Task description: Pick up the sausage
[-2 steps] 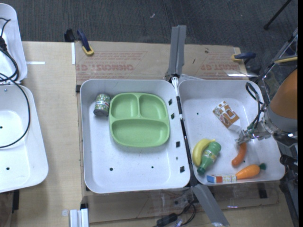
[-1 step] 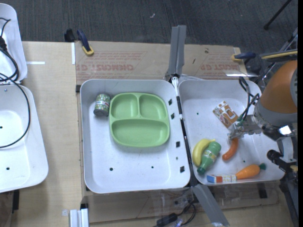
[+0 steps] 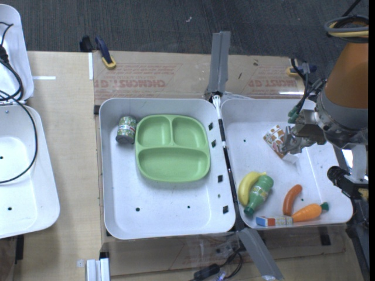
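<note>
Two white bins are sitting side by side on the bench, the left bin (image 3: 111, 174) holding one green divided plate (image 3: 172, 147) and one small can (image 3: 125, 129) lying just beside the plate at its 9 o'clock. The right bin (image 3: 234, 127) is holding six items: one sausage (image 3: 291, 199), one carrot (image 3: 309, 212), one banana (image 3: 248, 186), one green bottle (image 3: 259, 194), one small flat box (image 3: 274, 221) and one patterned snack packet (image 3: 274, 138). The single grey arm is reaching in from 3 o'clock, its gripper (image 3: 287, 147) hanging over the upper part of the right bin, touching or just beside the packet; whether the fingers are spread or closed cannot be told, and nothing is visibly sitting between them. The sausage is lying tilted near the bin's lower right, at about 6 o'clock from the gripper and well apart from it, just beside the carrot, with the bottle and banana at its 9 o'clock.
</note>
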{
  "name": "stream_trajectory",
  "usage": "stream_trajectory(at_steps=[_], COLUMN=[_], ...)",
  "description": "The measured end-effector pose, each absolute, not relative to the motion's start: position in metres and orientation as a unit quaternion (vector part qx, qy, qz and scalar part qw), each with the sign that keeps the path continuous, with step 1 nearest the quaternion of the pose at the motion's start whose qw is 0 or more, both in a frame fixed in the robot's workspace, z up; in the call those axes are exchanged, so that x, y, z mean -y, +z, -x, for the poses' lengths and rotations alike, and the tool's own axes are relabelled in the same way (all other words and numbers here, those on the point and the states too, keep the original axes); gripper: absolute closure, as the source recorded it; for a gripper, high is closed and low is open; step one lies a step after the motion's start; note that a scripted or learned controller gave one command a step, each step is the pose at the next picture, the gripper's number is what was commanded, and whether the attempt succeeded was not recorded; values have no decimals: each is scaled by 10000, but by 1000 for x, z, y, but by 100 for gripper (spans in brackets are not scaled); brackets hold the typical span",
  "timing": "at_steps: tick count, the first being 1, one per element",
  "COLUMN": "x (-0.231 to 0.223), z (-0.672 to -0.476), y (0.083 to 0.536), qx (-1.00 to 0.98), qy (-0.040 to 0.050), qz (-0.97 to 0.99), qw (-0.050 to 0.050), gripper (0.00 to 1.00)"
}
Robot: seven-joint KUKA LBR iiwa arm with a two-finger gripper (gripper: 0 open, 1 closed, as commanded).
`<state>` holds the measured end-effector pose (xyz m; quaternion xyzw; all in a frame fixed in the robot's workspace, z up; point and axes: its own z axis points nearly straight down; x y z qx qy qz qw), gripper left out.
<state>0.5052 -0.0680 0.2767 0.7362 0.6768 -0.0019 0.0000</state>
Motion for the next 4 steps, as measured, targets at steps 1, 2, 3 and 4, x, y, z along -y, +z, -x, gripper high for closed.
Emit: stream_trajectory(at_steps=[1,2,3,4], x=[68,120,162,200], z=[-505,-488,-491,-477], y=[277,132,90,90], qx=[-6768,-6820,-6862,-6882], qy=[-22,-22,-14,-8], qz=[-7362,-7314,-7274,-7255], qw=[-2,-21,-12,-20], gripper=[0,0,0,0])
